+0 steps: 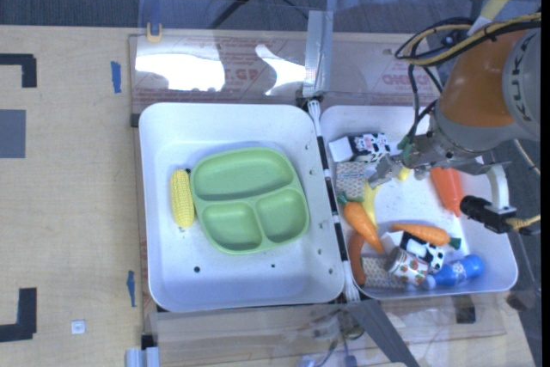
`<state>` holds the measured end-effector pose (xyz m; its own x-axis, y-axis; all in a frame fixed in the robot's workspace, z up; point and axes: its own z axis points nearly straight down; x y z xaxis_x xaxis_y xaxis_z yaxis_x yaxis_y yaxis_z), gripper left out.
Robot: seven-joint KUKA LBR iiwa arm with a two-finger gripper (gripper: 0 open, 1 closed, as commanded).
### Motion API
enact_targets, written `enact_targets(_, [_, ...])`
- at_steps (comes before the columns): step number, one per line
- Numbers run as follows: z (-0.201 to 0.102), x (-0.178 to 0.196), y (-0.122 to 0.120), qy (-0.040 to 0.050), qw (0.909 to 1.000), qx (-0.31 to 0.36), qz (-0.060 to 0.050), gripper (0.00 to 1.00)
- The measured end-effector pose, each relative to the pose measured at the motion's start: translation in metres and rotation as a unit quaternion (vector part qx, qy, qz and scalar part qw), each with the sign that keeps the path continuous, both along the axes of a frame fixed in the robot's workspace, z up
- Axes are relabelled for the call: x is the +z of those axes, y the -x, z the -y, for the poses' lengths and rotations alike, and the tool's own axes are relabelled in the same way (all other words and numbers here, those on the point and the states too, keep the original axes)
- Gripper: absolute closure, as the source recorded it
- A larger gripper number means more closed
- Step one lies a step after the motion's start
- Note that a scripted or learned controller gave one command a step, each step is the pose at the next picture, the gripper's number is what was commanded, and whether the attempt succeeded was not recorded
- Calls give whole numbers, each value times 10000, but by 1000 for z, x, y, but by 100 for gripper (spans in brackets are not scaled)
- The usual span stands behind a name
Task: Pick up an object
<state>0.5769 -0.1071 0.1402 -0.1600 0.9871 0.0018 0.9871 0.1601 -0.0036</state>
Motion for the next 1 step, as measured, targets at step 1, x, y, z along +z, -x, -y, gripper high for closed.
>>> enact_targets(1, [10, -22, 59, -1, 9999, -110, -3, 0])
